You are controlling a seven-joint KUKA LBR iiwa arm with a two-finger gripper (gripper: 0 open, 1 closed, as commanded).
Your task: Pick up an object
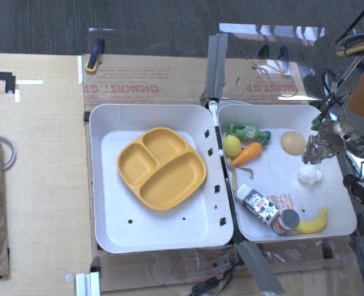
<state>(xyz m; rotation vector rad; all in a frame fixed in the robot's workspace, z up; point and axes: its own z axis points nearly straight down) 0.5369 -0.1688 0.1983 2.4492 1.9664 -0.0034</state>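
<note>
- Gripper (311, 154) over the right bin (274, 172), near its right wall, hanging between the egg (292, 142) and the white lump (310, 176). Open or closed: cannot tell from this angle.
- Nothing visibly held, so the step in hand is probably the approach to a target.
- Nearest candidates: the white lump just below the gripper in the view, and the egg just beside it on the left.
- Better to choose one and centre over it before going down; a descent between the two probably catches neither.
- The lump looks soft and irregular, so likely easy to pinch. The egg looks smooth and round, so likely to roll away if touched off-centre.
- Keep away from the bin wall on the right during the descent.
- Farther choices: banana (312, 222) and can (283, 222), touching each other at the front edge, with a carton (260, 206) just beside; crowded, so harder.
- Carrot (247, 153) and lemon (231, 145) lie close against the divider, well apart from the gripper.
- Left bin (108, 184) holds a yellow plate (162, 176); flat and wide, probably a poor target.
- Lift straight up and slowly after closing.
</note>
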